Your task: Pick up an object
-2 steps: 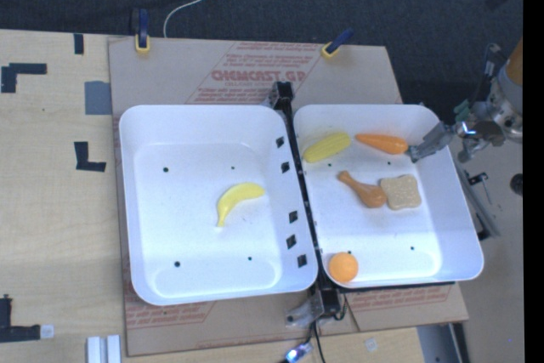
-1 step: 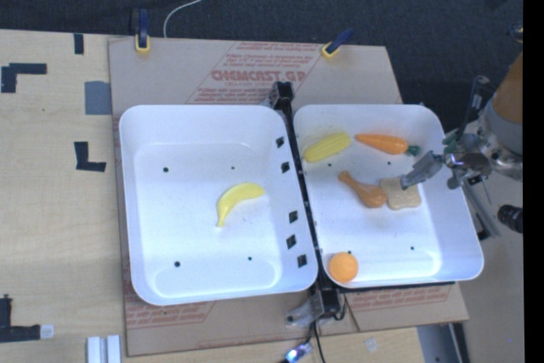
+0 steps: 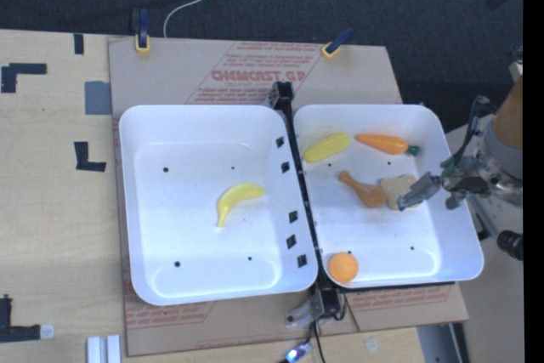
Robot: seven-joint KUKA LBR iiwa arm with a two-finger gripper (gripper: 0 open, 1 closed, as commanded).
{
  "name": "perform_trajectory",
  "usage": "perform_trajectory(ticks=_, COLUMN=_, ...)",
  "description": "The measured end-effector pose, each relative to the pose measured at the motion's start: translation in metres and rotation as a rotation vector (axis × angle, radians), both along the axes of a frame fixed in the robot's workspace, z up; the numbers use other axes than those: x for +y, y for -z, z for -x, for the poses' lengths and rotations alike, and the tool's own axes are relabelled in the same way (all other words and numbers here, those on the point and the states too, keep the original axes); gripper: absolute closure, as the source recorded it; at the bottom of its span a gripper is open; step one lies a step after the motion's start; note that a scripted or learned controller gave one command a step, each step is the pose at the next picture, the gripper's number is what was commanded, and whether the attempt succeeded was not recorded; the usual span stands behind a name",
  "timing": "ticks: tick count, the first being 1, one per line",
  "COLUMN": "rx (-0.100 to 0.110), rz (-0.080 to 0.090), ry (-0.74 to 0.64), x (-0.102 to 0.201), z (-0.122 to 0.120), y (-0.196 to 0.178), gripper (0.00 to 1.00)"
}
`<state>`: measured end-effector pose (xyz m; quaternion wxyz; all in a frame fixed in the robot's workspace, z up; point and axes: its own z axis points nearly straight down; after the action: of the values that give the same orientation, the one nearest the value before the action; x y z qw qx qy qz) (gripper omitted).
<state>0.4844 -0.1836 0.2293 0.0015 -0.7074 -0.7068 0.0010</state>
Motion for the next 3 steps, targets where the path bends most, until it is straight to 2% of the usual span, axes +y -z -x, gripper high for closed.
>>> perform_trajectory(ticks=1, rx=-0.003, rz=0.000, ry=-0.009, x=0.031, z=-0.138, y=0.109, gripper=0.00)
perform_trajectory(ticks=2, rx=-0.001, rz=0.001, ry=-0.003, x=0.071, z=-0.093, y=0.147, gripper=0.00)
perform_trajectory(ticks=3, rx=-0.004, rz=0.002, ry=-0.003, x=0.069, z=-0.095, y=0.134, gripper=1.00)
